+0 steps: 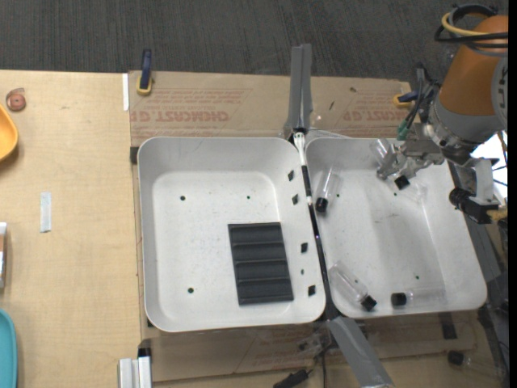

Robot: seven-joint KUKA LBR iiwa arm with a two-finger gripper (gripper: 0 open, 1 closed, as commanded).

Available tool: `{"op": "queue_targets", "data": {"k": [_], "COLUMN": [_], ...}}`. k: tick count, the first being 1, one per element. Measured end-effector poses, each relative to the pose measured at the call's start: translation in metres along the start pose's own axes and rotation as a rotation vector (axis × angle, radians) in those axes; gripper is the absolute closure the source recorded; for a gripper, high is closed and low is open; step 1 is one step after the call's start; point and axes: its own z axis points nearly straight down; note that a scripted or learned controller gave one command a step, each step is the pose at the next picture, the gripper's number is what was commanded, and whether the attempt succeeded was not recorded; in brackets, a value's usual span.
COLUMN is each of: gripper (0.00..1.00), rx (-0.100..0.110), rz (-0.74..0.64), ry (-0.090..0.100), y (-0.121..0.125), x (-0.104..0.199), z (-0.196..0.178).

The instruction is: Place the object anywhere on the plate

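The gripper (396, 170) hovers over the right bin (452, 297), its grasp impossible to tell, so the reach looks underway: next it likely must descend on 1 clear vial (325, 191) and carry it to the dark ridged plate (260, 263).

A blue clamp (145, 69) grips the cardboard sheet's (266, 107) far edge.
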Motion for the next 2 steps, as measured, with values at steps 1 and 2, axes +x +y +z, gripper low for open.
{"op": "queue_targets", "data": {"k": [1, 2], "gripper": [1.00, 1.00], "rx": [0.002, 0.002], "rz": [0.061, 0.039], "ry": [0.001, 0.000], "y": [-0.055, -0.040], "x": [0.090, 0.170], "z": [-0.015, 0.001]}}
